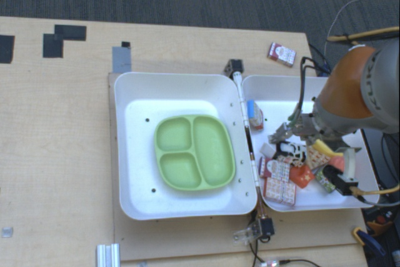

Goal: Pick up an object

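My gripper point(284, 134) reaches down into the right bin point(275, 87) from the right, just above a heap of small packages. Under and around it lie a black-and-white item point(291, 149), a red-and-white carton point(279, 180), an orange-red packet point(301, 176) and a yellow item point(325, 148). A blue-and-white carton point(254, 114) lies apart near the bin's left wall. The left bin point(128, 153) holds a green three-compartment plate point(194, 152).
A small red-and-white box point(282, 54) lies on the bench behind the right bin. Black tape marks point(62, 39) sit at the far left of the bench. Cables run along the right side, and a clamp point(234, 67) sits between the bins at the back.
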You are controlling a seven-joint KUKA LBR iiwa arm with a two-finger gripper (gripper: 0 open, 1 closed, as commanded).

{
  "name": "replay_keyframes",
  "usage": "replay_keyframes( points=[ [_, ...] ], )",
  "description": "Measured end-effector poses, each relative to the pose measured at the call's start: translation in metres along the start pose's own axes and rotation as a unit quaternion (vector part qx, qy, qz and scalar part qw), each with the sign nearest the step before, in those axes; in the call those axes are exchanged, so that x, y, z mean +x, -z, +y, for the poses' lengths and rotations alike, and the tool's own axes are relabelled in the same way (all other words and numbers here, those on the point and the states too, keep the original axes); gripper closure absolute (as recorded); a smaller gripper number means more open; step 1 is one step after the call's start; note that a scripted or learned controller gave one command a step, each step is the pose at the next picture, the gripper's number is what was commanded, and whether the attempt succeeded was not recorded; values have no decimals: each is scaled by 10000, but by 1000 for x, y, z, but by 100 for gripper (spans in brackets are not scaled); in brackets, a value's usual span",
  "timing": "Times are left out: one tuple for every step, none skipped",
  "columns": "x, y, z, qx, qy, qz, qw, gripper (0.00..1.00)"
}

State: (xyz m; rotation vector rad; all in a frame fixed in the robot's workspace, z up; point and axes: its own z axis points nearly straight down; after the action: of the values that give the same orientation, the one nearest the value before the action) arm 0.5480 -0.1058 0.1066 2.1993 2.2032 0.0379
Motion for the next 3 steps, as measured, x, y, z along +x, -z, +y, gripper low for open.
replay_keyframes(
  points=[
    [0, 0, 0, 3, 3, 1, 10000, 0],
    [0, 0, 0, 5, 4, 2, 10000, 0],
    [0, 0, 0, 5, 2, 2, 10000, 0]
  ],
)
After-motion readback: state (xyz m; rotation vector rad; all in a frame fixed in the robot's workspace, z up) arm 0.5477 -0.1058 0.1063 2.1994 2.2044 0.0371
